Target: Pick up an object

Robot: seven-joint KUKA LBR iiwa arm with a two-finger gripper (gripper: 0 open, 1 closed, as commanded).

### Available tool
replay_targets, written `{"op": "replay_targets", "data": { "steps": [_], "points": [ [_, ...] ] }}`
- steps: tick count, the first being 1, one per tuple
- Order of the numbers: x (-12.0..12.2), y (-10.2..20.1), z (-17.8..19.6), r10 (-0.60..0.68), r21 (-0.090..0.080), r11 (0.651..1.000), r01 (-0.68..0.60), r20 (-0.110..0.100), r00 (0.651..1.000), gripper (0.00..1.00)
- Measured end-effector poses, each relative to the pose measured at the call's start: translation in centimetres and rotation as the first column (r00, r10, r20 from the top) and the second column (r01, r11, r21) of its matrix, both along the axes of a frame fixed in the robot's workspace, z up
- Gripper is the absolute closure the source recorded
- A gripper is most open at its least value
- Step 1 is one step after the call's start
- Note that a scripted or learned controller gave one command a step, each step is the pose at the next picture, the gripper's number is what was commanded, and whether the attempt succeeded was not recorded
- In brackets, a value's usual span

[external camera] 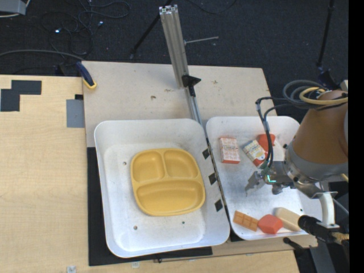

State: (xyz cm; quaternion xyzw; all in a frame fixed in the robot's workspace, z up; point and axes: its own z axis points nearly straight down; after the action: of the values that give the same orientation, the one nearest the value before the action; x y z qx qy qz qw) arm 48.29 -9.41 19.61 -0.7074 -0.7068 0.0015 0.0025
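Camera view shows the gripper (256,182) low in the right bin (227,209) on bare floor, fingers apparently spread and holding nothing, so closing here risks missing the small carton (230,150) and wrapped packet (255,149) lying just beyond.

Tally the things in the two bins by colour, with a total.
Yellow: 1, divided plate
Red or orange: 3, carton, block, piece behind the cable
Tan: 2, waffle, brush handle
Pale packet: 1
Total: 7
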Motion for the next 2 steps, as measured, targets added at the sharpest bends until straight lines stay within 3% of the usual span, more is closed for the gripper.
{"op": "replay_targets", "data": {
  "steps": [1, 2],
  "points": [
    [0.0, 0.0, 0.0, 0.0, 0.0, 1.0, 0.0, 0.001, 1.0, 0.0],
    [-0.4, 0.4, -4.4, 0.0, 0.001, 1.0, 0.0, -0.003, 1.0, 0.0]
  ]
}}
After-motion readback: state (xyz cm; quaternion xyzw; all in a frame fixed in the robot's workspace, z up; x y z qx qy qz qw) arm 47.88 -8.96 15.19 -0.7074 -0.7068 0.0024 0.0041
